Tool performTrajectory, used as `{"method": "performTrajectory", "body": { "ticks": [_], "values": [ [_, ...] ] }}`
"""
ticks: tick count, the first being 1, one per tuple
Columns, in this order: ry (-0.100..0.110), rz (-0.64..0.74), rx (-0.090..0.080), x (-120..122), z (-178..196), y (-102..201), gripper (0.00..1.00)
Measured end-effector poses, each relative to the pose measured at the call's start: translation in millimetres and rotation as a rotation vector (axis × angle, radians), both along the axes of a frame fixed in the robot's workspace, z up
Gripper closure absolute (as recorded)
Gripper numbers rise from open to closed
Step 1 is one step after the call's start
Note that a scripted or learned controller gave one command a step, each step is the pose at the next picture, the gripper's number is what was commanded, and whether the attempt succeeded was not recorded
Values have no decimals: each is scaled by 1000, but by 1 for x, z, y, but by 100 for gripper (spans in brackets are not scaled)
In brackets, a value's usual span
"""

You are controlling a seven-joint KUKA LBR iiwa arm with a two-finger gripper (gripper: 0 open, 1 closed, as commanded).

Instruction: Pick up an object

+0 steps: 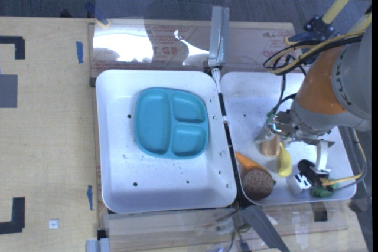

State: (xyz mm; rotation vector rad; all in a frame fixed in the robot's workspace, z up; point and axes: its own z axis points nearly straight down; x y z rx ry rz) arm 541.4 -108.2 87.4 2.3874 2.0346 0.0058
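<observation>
1 arm (331,85) low over right bin (248,91)

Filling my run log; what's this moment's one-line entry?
arm: over right bin | gripper: by banana | tray: left bin

The arm (339,88) was cut off at the right edge; it hid part of the right bin (248,91) (its far side).

Table (41,138): pale wood, matt. Bins (118,186): smooth white plastic. Blue tray (171,122): glossy plastic. Brown ball (258,183): rough, speckled.
</observation>
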Motion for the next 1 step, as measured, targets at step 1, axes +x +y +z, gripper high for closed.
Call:
{"method": "performTrajectory", "body": {
  "ticks": [1],
  "values": [
    [-4,15,3,55,114,65,100]
  ]
}}
